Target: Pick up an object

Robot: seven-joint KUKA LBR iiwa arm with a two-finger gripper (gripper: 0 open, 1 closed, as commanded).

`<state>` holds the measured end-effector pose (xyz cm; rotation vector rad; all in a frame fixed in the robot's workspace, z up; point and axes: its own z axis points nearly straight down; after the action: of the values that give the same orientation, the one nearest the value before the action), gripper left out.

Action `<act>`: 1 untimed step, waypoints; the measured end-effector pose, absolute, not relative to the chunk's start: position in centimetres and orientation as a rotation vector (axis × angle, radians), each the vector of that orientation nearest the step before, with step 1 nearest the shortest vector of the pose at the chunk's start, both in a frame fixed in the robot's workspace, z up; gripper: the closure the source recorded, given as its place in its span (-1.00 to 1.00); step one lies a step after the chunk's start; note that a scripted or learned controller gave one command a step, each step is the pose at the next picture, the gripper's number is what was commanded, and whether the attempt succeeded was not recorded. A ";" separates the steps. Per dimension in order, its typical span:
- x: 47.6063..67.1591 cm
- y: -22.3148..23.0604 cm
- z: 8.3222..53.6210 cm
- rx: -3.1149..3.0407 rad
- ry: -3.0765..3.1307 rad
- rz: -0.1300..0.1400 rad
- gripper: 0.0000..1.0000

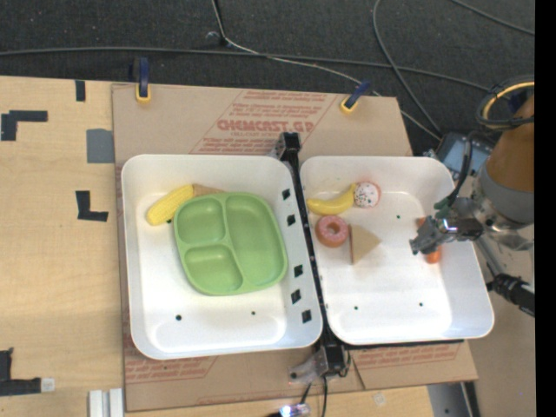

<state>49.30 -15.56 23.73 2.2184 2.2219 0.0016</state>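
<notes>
Claw (432, 240) at right bin (408, 320) right wall, grip unclear, small orange object (433, 254) just below

camera view: fixed overhead | slanted down | moderately far | both bins (130, 233) framed

The arm (512, 168) enters from the right, its orange band above the grey wrist. The gripper (428, 237) points left and slightly down, low over the surface beneath it. Something small and orange sits right at its tip, perhaps between the fingers; the view is too coarse to say.
</notes>
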 end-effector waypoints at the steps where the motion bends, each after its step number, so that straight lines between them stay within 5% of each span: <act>1: 50.3 -10.3 22.6 2.216 2.228 -0.001 1.00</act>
<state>50.35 -10.33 22.58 2.2165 2.2276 -0.0013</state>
